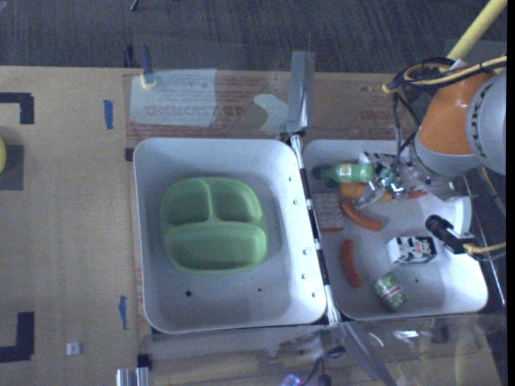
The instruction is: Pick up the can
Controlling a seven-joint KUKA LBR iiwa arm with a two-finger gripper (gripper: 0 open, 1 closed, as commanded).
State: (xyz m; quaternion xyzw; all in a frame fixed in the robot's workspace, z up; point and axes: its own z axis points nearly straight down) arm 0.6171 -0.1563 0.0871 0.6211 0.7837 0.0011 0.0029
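1. From my remote station, I am watching the grey arm [483, 127], orange band above its wrist, reaching in from the right over the right-hand white bin [463, 292].
2. The gripper [376, 193] is hanging low over the far left part of that bin, its metal tips pointing down-left toward a cluster of toy food; I cannot tell whether the jaws are spread or pressed together, and I am seeing nothing plainly pinched between them.
3. The can [390, 289], green with a reddish patch, is lying tilted near the bin's near edge, well apart from the gripper.
4. Just beside the tips, a green bottle [344, 172] is lying on its side against the bin's far wall, with an orange piece [351, 189] right below it.
5. One red sausage [361, 216] is resting slantwise under the gripper; a second red sausage [349, 263] is lying nearer the divider, left of the can.
6. A small black-and-white carton [413, 249] is sitting between the gripper and the can, toward the right.
7. In the left-hand white bin [153, 167], a green divided plate [213, 223] is lying flat, on the cardboard-covered bench [64, 240].
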